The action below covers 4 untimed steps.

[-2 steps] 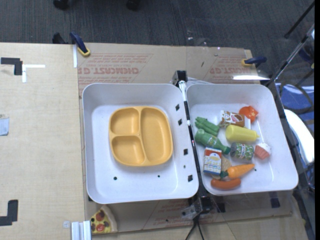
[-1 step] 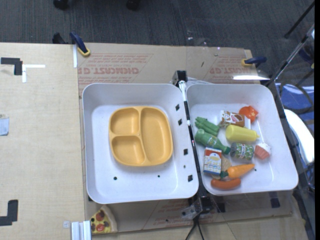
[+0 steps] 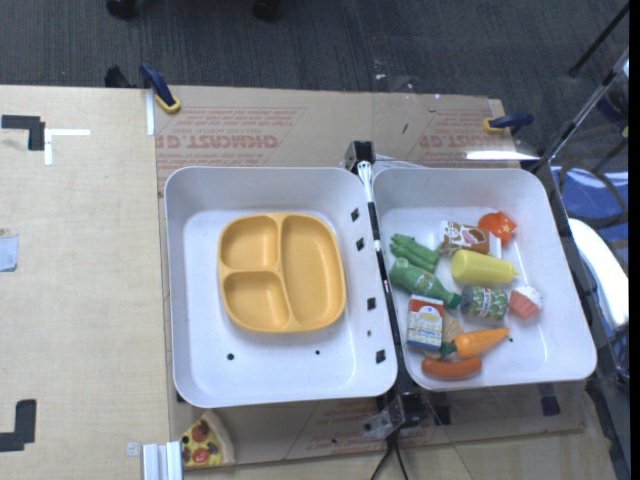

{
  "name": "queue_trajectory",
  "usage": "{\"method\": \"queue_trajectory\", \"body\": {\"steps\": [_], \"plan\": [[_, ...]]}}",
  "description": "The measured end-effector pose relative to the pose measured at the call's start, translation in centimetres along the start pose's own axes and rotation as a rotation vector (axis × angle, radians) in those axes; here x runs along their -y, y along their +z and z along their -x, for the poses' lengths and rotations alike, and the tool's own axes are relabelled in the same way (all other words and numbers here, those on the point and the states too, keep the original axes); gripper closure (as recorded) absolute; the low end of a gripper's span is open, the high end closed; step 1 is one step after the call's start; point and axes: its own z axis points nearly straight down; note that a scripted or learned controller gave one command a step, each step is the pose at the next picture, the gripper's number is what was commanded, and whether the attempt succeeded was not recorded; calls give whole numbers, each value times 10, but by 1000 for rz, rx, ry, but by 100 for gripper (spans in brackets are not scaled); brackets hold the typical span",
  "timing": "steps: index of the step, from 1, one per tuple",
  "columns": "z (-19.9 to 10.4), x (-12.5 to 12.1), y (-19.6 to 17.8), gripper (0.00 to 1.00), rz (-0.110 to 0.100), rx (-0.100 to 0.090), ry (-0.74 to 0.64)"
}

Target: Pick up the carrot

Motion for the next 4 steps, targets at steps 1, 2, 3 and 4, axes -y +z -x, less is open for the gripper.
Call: {"method": "queue_trajectory", "body": {"steps": [1, 2, 3, 4], "plan": [[0, 0, 0, 0, 0, 0, 0], [4, -3, 6, 0, 2, -2, -601], [4, -3, 6, 0, 2, -2, -601], [4, -3, 6, 0, 2, -2, -601]]}}
